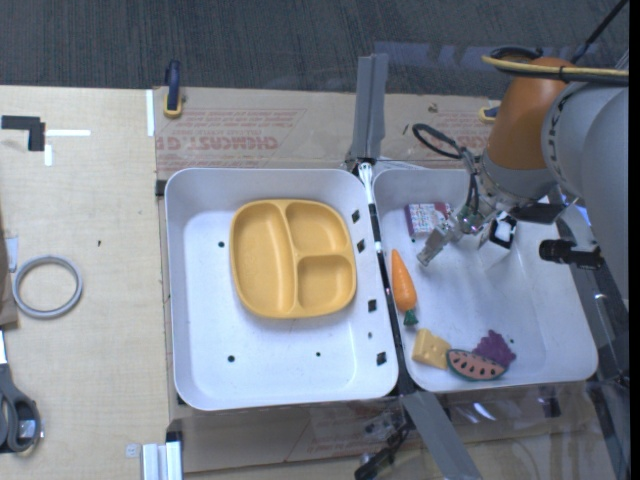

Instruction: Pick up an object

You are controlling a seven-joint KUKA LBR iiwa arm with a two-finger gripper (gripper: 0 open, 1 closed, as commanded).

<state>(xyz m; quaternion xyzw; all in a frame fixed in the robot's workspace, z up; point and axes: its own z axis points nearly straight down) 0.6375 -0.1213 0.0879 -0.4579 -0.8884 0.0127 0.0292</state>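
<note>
The arm (560,128) reaches in from the upper right of the frame, its orange band sitting above the back edge of the right bin (560,348). The gripper (440,242) hangs low over the upper left part of that bin, angled toward the left; whether it is spread or closed cannot be told from this view, and nothing can be seen clamped in it.

Just up and left of the gripper lies a small card with pink print (422,215), close to the tool tip. Below and left of the gripper, near the bin's left wall, lies a toy carrot (402,280), its green end pointing toward the bottom of the frame. Further down, well apart from the gripper, three toys sit together at the bin's lower edge: a yellow cheese wedge (430,348), a watermelon slice (476,364) and a purple bunch of grapes (494,346).

The left bin (200,348) holds a yellow divided plate (293,258) in its upper middle. A grey ring (44,286) lies on the bench at the frame's left.
</note>
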